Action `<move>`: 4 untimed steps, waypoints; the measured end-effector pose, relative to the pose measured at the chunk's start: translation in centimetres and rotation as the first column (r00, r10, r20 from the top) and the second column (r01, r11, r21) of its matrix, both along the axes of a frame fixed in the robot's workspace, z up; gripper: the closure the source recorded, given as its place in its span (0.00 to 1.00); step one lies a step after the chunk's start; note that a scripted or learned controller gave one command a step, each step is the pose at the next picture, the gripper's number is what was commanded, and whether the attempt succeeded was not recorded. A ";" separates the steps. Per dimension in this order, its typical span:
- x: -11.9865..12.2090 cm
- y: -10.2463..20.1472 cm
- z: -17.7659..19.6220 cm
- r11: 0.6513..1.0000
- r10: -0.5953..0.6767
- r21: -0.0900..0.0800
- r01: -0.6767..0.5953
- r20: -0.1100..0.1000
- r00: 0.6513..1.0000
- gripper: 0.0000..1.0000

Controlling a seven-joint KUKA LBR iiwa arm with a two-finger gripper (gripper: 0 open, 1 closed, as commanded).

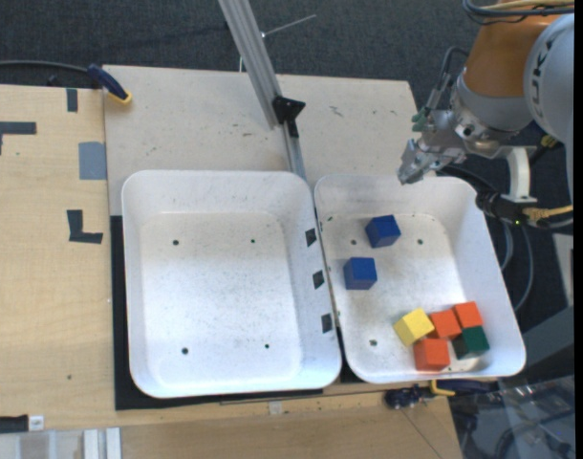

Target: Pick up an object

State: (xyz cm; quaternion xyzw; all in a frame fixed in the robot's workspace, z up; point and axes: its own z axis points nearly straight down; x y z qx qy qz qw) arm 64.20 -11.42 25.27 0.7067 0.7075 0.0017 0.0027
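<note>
Claw [412, 170] above bin rim; blue cube [382, 230] nearby, apart.

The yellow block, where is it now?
The yellow block lies in the right bin, near its front corner, touching the orange blocks beside it.

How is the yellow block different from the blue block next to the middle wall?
The yellow block is yellow; the blue block is dark blue. The yellow block sits packed against the orange blocks near the right bin's front corner; the blue block sits alone, apart from other blocks. The yellow block looks turned cornerwise; the blue block sits squarer to the bin. Both are small cubes of similar size, lying in the same bin.
</note>
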 end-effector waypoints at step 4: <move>-1.5 16.5 -0.9 1.000 0.006 0.003 -0.006 -0.007 1.000 1.00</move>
